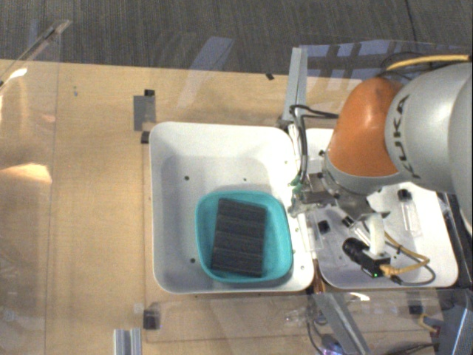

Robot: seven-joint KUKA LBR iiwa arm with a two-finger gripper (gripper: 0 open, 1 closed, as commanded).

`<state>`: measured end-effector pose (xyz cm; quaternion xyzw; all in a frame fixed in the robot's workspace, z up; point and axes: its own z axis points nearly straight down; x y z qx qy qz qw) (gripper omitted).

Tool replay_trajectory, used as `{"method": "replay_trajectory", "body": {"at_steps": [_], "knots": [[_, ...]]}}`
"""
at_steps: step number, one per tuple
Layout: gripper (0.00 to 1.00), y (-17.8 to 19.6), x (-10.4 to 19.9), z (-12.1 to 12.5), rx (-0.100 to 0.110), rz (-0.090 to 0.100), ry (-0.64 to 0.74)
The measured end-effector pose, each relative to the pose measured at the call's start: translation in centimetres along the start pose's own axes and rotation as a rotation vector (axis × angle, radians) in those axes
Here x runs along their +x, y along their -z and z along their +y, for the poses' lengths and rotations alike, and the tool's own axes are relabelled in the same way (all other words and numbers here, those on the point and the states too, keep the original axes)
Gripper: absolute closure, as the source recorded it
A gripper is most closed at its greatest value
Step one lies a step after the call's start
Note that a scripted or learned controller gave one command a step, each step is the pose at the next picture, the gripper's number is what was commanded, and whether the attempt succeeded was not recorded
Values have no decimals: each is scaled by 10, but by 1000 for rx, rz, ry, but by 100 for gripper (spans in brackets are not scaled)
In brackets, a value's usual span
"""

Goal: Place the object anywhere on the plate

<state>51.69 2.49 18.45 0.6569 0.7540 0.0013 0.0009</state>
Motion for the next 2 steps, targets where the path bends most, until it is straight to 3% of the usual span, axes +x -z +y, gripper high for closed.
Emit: {"method": "replay_trajectory", "body": {"at_steps": [1, 2], "knots": [[100, 1, 52, 12, -3, 0, 129], [0, 1, 51, 12, -3, 0, 128]]}}
